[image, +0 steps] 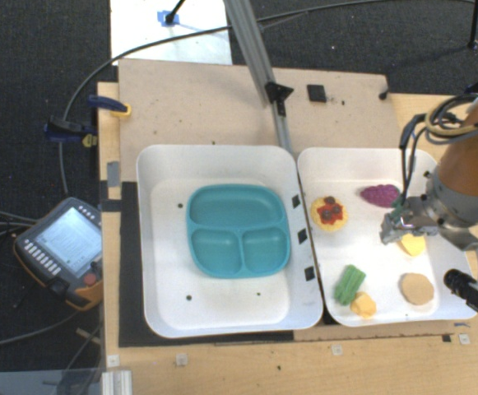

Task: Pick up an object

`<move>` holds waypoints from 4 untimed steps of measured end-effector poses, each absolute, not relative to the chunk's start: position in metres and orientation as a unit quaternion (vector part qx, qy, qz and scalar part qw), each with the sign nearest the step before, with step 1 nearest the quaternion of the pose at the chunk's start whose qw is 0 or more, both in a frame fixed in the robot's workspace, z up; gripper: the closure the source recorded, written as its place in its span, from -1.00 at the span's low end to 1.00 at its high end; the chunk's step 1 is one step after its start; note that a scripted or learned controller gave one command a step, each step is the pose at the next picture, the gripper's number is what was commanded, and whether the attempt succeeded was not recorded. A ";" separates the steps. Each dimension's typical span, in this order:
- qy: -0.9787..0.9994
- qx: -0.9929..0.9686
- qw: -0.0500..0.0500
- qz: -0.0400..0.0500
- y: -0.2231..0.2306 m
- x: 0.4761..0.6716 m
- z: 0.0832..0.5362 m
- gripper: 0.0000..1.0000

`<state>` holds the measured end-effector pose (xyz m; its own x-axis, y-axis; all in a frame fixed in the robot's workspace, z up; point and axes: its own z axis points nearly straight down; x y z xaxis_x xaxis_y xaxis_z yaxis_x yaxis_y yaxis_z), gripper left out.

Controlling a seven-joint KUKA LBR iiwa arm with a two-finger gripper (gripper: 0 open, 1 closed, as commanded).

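I had the gripper over the right bin, touching the yellow piece, grasp step pending; its state was indeterminate, so descent needed confirming.

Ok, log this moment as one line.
arm: over right bin | gripper: above yellow piece | grasp: unconfirmed | teal tray: left bin

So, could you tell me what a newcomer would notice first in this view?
Probably the teal tray, lying alone in the left bin. Next, the toy foods scattered in the right bin: a purple piece, a small pizza, a green piece and a tan disc. The gripper hovers by a yellow piece there.
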<state>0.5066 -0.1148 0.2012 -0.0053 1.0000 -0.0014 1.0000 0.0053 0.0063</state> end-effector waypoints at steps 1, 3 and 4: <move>0.709 0.705 0.003 0.002 -0.115 0.509 0.255 1.00; 0.711 0.704 0.001 0.001 -0.023 0.560 0.243 1.00; 0.711 0.703 0.001 0.002 0.027 0.586 0.228 1.00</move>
